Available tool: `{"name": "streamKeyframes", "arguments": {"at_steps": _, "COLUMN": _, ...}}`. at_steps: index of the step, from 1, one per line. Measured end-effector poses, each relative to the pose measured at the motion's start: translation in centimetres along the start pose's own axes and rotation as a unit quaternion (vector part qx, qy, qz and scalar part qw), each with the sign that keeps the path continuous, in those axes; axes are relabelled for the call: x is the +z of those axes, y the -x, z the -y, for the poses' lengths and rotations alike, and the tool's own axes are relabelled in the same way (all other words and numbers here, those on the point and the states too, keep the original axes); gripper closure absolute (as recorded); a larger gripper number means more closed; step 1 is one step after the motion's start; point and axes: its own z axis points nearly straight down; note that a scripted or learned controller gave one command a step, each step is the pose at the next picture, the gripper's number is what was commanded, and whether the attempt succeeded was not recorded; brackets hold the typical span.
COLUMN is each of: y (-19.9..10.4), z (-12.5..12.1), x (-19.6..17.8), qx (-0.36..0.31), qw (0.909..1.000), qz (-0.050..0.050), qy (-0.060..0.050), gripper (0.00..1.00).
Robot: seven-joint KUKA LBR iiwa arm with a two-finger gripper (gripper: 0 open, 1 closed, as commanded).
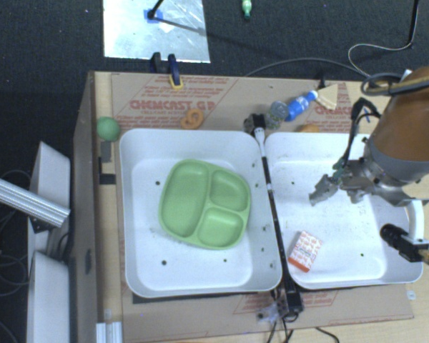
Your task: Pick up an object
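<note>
Packet: you have a small white packet with an orange-red pattern [305,251] lying tilted on the floor of the right bin [357,271], near its front left corner, close to the divider between the bins.
Pincer: your pincer [322,191] hangs over the middle of the right bin, pointing left; the packet lies nearer the camera than it, a little to its left, and well apart from it. You can see nothing between the fingers. Whether they stand apart or together, you cannot tell from this angle.
Arm: grey wrist and orange band [415,116] come in from the right, over the right bin's far right part, with cables looping around them.
Way between: you see bare bin floor between pincer and packet.
Left bin: the left bin [146,270] holds a light green divided plate [204,204] with three compartments, lying flat near its middle.
Worktop behind: beyond the bins, on the cardboard-covered worktop [222,98], you have a blue and clear bottle [293,108] lying on its side just past the right bin's far rim, an orange ring-shaped piece [192,118], and a green ball [108,128] by the left bin's far left corner.
Floor beyond: farthest off, a shiny sheet [157,20] and a small green object [247,6] lie on the dark floor.
</note>
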Motion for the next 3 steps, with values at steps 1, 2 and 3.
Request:
{"name": "streamKeyframes", "arguments": {"at_steps": 1, "y": 4.3, "z": -5.8, "x": 13.6, "qx": 0.001, "qw": 1.0000, "qz": 0.001, "qy": 0.000, "gripper": 0.00}}
{"name": "streamKeyframes", "arguments": {"at_steps": 2, "y": 8.9, "z": -11.4, "x": 13.5, "qx": 0.001, "qw": 1.0000, "qz": 0.001, "qy": 0.001, "gripper": 0.00}}
{"name": "streamKeyframes", "arguments": {"at_steps": 3, "y": 12.3, "z": -15.1, "x": 13.4, "qx": 0.000, "qw": 1.0000, "qz": -0.001, "qy": 0.000, "gripper": 0.00}}
